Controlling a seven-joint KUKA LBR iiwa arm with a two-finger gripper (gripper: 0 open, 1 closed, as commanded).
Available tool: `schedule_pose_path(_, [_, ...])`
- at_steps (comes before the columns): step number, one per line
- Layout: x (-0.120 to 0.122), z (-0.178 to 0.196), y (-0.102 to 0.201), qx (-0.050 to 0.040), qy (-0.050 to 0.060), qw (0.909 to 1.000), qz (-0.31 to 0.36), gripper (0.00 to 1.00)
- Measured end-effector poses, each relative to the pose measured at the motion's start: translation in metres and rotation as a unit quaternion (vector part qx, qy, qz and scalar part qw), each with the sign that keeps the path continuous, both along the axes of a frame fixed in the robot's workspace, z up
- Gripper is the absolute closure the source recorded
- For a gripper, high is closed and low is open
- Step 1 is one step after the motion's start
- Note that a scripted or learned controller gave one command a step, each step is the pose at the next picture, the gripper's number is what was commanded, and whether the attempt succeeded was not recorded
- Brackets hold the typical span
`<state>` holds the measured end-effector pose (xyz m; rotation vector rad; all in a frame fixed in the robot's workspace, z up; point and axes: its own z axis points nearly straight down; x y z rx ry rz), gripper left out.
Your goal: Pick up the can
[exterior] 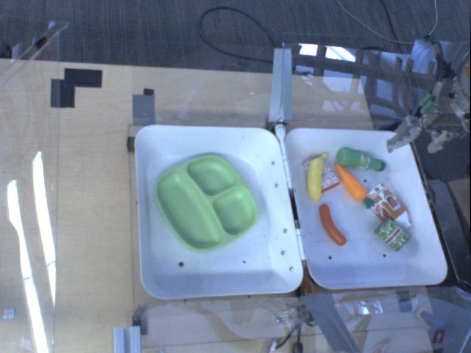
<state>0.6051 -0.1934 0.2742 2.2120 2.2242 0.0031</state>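
Note:
The can [392,234], small with a green and white label, lies at the right side of the right bin [368,271]. My gripper [419,140] hangs over the far right corner of that bin, well behind the can and apart from it. Its fingers [403,135] stand open with nothing between them.
In the right bin also lie a banana [315,177], a green bottle [358,159], a carrot [351,182], a red sausage [332,224] and an orange and white carton [386,202] just behind the can. The left bin [154,271] holds a green divided plate [206,201].

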Motion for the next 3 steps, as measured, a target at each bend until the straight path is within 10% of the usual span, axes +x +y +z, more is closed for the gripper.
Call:
schedule_pose_path(2, [0.021, -0.186, -0.011, -0.0010, -0.002, 0.9937, 0.112, 0.00])
schedule_pose_path(3, [-0.008, -0.185, -0.005, -0.0016, -0.003, 0.9797, 0.200, 0.00])
